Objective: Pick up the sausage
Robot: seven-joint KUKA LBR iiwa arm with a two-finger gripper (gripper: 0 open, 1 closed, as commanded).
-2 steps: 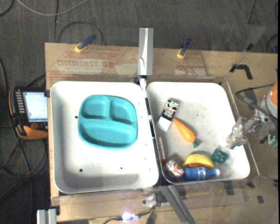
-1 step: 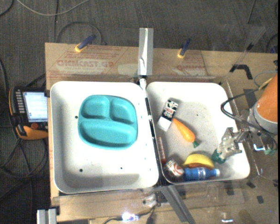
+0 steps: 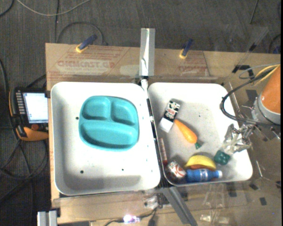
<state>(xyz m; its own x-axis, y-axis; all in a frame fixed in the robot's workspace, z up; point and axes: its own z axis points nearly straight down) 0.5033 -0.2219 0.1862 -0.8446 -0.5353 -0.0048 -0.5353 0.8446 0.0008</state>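
Note:
The sausage (image 3: 163,149) is a thin dark-red stick lying along the left wall of the right bin (image 3: 198,89), pointing near to far. My gripper (image 3: 236,140) hangs over the right side of that bin, well to the right of the sausage, just above a small green object (image 3: 221,157). Nothing shows in its grasp. The grey arm with its orange band (image 3: 273,94) comes in from the right edge.
In the right bin lie a black-and-white box (image 3: 171,112), an orange carrot (image 3: 187,131), a yellow banana (image 3: 201,162), a blue bottle (image 3: 203,175) and a can (image 3: 175,169) close to the sausage's near end. A teal divided plate (image 3: 109,122) sits in the left bin (image 3: 66,173).

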